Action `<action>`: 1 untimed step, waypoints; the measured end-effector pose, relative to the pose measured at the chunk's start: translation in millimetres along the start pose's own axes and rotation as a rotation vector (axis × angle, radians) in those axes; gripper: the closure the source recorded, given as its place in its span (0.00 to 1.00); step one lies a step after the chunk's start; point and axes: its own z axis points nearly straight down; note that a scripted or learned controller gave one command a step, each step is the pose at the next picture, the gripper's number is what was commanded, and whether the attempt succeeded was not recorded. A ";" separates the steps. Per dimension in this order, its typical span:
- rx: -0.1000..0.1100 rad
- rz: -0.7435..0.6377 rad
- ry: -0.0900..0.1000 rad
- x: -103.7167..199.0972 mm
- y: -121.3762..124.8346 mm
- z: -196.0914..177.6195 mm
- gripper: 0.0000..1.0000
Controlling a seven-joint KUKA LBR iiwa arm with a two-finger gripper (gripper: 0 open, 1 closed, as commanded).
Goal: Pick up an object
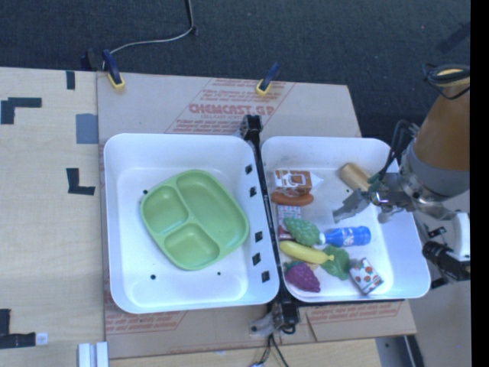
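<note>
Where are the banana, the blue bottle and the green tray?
banana [303, 251]: camera view, middle of its yellow body.
blue bottle [351, 236]: camera view, its blue body.
green tray [194, 219]: camera view, ridge between compartments.

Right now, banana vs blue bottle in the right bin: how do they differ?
The banana is yellow and tapered; the blue bottle is blue with a white end and a straight barrel. The banana lies lower in the view, hemmed in by the purple grapes and green toys; the bottle lies above it, nearer the gripper, with bare bin floor on its right. Their long axes slant in opposite directions. Shared: both lie flat in the right bin.
</note>
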 end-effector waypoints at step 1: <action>-0.004 -0.001 0.002 28.3 -3.8 162.2 0.00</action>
